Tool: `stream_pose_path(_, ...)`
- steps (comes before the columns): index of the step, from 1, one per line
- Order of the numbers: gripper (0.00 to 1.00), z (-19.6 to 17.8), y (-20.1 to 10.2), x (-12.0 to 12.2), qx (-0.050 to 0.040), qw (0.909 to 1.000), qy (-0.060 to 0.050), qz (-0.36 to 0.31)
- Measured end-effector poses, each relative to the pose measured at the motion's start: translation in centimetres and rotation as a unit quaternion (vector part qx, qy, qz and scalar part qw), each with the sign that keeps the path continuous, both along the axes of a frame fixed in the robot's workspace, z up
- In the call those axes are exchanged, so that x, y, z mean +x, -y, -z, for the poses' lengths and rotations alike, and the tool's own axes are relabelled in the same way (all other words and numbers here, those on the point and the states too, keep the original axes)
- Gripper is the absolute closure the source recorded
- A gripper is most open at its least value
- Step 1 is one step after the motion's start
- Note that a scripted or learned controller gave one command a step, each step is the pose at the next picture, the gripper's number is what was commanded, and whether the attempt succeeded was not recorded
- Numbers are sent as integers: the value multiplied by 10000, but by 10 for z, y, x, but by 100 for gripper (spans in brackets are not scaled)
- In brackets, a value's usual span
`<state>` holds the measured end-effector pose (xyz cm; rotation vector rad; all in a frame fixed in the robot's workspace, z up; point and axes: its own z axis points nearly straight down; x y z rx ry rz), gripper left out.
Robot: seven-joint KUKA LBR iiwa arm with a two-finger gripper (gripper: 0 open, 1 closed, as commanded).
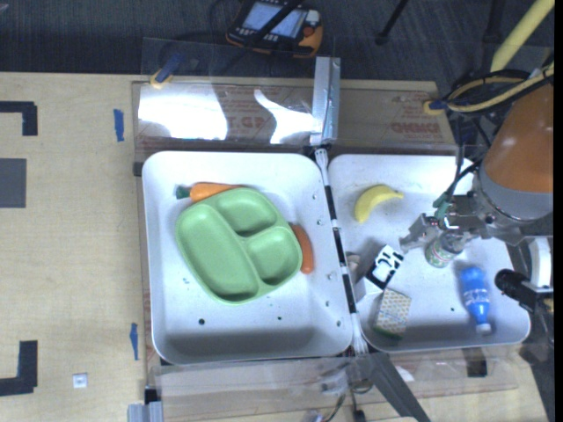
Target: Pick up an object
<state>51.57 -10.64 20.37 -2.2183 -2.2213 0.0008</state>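
Nearest the camera, at the lower rim of the right bin (pixel 519 328), a small patterned block (pixel 393 311) is seen, with a black-and-white item (pixel 383 265) lying just above it, close to the divider between the bins. Further right a blue bottle (pixel 476 299) lies on its side, and a yellow banana (pixel 375 201) rests near the upper left of that bin. The left bin (pixel 167 200) is taken up by a green divided tray (pixel 237 243), from under which orange carrot-like pieces (pixel 211 191) protrude. The gripper (pixel 442 236) is positioned over the middle of the right bin, between the banana and the bottle, and a small clear greyish object (pixel 440 252), perhaps a jar or a cap, is seen right at its tip. Whether the pincer is wide, narrow or closed on that object cannot be told, since the metal parts and the object blur together. No target is named by the task, so the greyish object is judged the likeliest one. Several failures can be foreseen: a smooth, rounded item may be squeezed sideways and squirted out if the grip lands off centre; it may be knocked over or pushed toward the bottle on descent; and if only its edge is caught, it may be dropped once lifted.
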Motion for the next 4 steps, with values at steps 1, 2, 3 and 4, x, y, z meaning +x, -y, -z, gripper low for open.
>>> stream_pose_path(1,0,118,85,77,-13,9984,36,-559)
stream_pose_path(2,0,118,69,48,0,9951,17,993)
stream_pose_path(3,100,107,70,49,-1,9949,37,1007)
stream_pose_path(4,100,-4,32,46,-10,9916,8,1294)
